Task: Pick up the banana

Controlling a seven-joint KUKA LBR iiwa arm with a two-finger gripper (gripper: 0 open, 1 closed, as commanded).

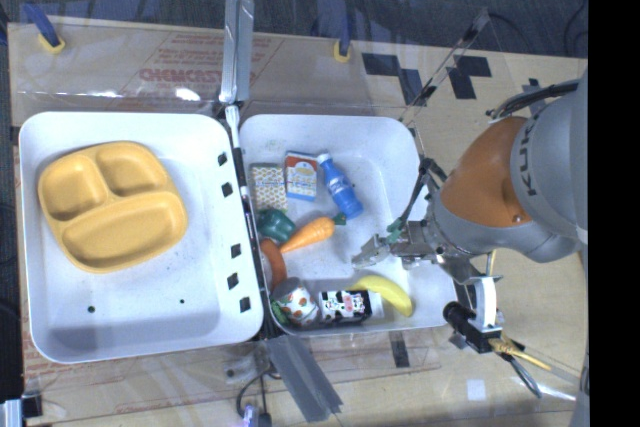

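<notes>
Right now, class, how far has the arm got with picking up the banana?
Done: the arm has reached into the right white bin, its claw close above the curved yellow banana. In hand: nothing visibly; the banana lies on the bin floor beside the black-and-white carton. Left: grasping and lifting it.

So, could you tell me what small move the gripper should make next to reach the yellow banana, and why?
Probably a short drop towards the near wall: the gripper sits just above the curved yellow banana, which lies free beside the black-and-white carton.
</notes>
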